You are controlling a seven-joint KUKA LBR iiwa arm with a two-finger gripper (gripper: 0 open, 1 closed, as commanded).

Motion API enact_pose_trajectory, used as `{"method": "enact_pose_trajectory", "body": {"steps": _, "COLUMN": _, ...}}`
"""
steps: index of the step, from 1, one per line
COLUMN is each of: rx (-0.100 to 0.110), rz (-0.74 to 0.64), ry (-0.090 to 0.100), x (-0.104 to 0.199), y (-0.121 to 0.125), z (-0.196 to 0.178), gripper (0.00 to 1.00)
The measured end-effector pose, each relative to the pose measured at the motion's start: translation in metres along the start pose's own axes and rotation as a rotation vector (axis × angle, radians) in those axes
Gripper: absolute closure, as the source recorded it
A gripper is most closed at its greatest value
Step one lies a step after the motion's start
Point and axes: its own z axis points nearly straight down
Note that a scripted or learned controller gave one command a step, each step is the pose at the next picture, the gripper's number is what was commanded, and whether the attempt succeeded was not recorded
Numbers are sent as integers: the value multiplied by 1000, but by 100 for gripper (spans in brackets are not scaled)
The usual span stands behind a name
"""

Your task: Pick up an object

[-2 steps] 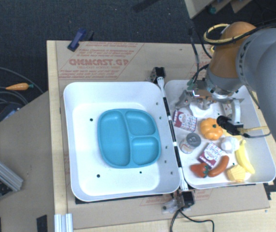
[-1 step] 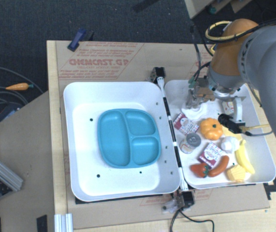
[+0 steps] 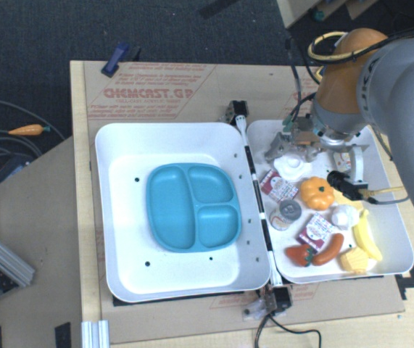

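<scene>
We find the right bin crowded: an orange pumpkin, a sausage, a banana and small packets lie close together, with little room between them. The arm covers that bin's upper part. In the left bin a blue divided plate fills the centre, with open white floor around it.

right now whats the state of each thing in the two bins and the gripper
blue divided plate: flat in the left bin, nothing in its compartments
right bin: crowded with toy food
orange pumpkin: upright, mid bin
banana: lying by the right wall
hot dog: lying near the front
gripper: low over the bin's back end, finger state unclear
</scene>
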Motion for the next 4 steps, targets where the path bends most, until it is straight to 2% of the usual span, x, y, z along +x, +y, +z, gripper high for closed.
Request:
{"method": "enact_pose_trajectory", "body": {"steps": 1, "rx": -3, "rz": 0, "ry": 0, "x": 2, "y": 17, "z": 10, "gripper": 0}}
{"method": "enact_pose_trajectory", "body": {"steps": 4, "rx": -3, "rz": 0, "ry": -1, "x": -2, "y": 17, "z": 10, "gripper": 0}}
